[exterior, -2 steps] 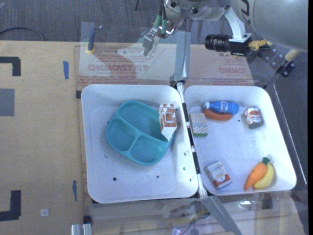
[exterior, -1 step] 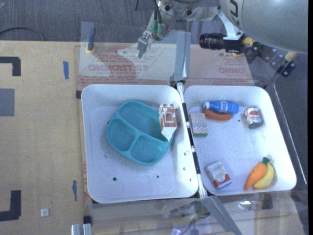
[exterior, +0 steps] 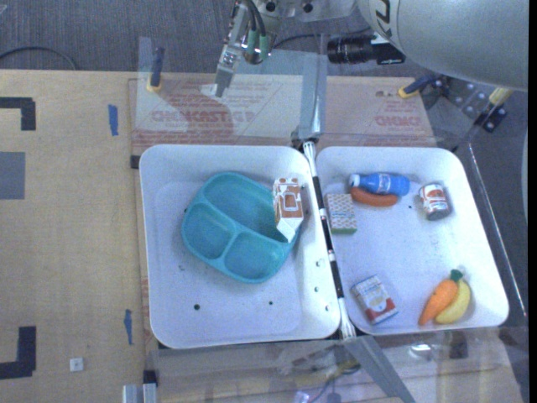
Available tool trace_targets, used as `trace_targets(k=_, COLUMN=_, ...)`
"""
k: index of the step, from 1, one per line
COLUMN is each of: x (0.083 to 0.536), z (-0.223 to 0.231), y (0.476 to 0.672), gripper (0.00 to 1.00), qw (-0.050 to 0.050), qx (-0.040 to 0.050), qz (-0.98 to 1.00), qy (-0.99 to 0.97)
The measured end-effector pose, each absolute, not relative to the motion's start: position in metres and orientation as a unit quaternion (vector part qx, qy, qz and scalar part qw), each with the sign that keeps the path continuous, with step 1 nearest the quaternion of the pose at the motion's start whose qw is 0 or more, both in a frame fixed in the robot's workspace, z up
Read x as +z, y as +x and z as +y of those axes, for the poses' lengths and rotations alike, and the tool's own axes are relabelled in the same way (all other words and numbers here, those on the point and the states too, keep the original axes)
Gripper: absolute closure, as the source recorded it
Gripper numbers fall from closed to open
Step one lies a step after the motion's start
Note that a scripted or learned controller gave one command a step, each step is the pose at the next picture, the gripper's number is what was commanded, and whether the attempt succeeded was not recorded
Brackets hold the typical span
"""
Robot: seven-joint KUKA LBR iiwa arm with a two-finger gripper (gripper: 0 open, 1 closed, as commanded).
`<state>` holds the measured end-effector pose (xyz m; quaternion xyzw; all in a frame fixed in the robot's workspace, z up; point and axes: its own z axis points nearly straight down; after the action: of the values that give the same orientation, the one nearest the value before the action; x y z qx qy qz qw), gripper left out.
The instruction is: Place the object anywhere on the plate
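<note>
leaning on the teal plate (exterior: 226, 238) rim, carton (exterior: 288, 206); tool (exterior: 228, 65) above bins.

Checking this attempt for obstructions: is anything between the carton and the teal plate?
Nothing visible. The carton already leans against the teal plate at its right edge in the left bin. The gripper is above the bins' far edge.

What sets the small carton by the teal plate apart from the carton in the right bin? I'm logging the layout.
The orange-and-white carton stands in the left bin against the teal divided plate's right rim; the red-and-white carton lies flat in the right bin, away from the plate. Both are small printed boxes.
</note>
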<state>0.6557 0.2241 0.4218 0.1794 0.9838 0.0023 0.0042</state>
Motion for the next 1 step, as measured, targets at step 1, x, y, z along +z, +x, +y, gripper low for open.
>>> trace_targets(k=1, x=0.4088, z=0.2265, y=0.6583, gripper=1.0, qw=0.003, qx=0.0013, qz=1.0, qy=0.003)
